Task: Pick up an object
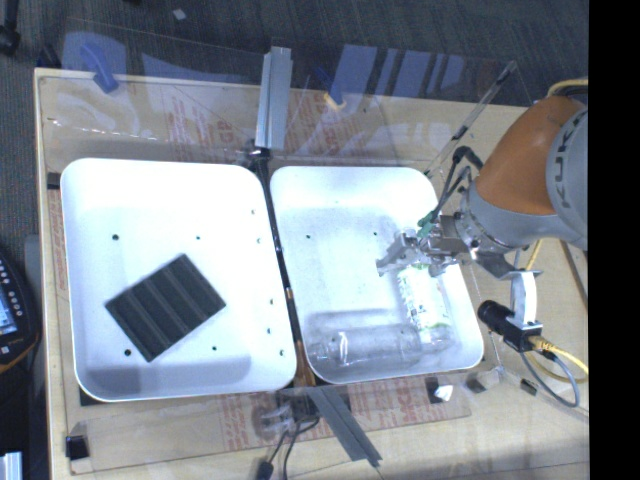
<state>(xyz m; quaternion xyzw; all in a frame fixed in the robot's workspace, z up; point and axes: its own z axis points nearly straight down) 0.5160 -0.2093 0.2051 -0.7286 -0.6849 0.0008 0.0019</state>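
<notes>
My gripper (408, 254) hangs low over the right side of the right bin (330, 198), reaching in from the right. Just below it lies a small white tube with green print (422, 303), its upper end right under the gripper; whether the two touch is unclear. A clear plastic bottle (370, 346) lies on its side along the bin's front wall, its right end beside the tube's lower end. In the left bin (120, 193) a flat black ribbed slab (165, 306) lies at an angle.
A dark divider (280, 268) runs between the two bins. A grey metal post (273, 98) stands behind them at the middle. Loose cables and a small clamp (330, 423) sit on the bench at the front.
</notes>
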